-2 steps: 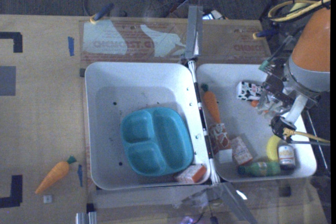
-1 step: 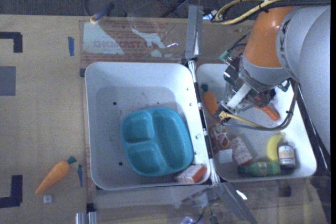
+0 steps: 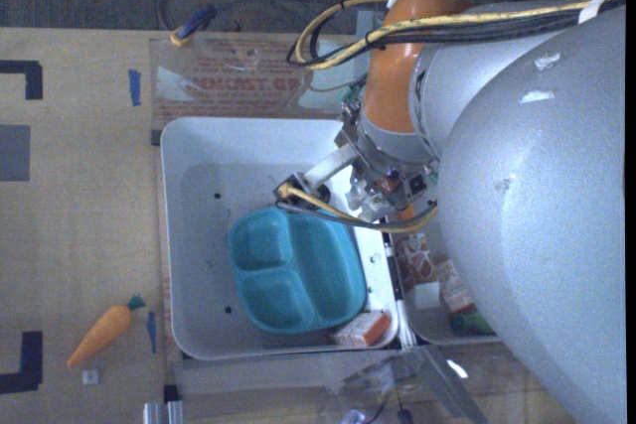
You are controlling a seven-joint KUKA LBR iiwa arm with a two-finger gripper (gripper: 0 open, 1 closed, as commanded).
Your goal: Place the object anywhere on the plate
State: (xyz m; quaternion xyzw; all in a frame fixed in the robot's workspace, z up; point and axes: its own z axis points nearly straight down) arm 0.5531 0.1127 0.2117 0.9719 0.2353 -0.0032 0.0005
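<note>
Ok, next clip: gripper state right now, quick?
Gripper: cannot be told; it sits above the teal plate in the left bin.

A teal plate (image 3: 296, 273) with three compartments lies in the left white bin (image 3: 189, 213), the grey arm's (image 3: 527, 184) hand (image 3: 370, 192) poised at the plate's upper right rim. An orange-and-white object (image 3: 363, 330) rests at the bin's lower right corner. A toy carrot (image 3: 101, 334) lies on the counter (image 3: 70, 213) outside the bin.

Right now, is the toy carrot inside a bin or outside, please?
Outside: the toy carrot lies on the wooden bench, left of the white bin.
</note>
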